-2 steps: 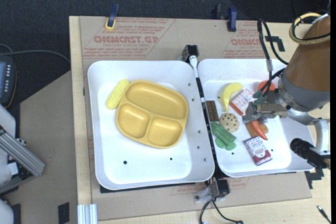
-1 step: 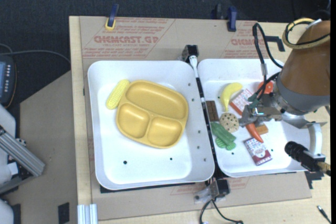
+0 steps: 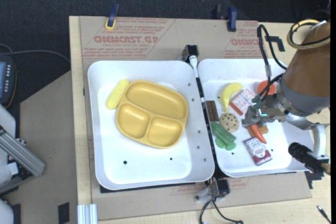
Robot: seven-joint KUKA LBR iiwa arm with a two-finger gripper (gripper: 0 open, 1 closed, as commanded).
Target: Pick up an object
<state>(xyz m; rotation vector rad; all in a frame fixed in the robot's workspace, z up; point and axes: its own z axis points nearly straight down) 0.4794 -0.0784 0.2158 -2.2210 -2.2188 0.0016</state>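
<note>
My gripper [image 3: 258, 115] hangs low over the middle of the right bin [image 3: 273, 166], under the grey and orange arm that comes in from the right. It is just above an orange carrot [image 3: 257, 133] and beside a red and white packet [image 3: 242, 102]. Around it lie a yellow banana [image 3: 231, 92], a cookie [image 3: 229, 121], a green pickle [image 3: 224, 138], a brown chocolate bar [image 3: 211, 110] and a small red box [image 3: 258, 150]. An orange piece [image 3: 266, 87] shows partly behind the arm.
The left bin [image 3: 105, 155] holds a yellow divided plate [image 3: 152, 113] and a corn cob [image 3: 117, 93]. A black divider rail [image 3: 199, 97] runs between the bins. Cables loop above the arm at the right bin's far corner.
</note>
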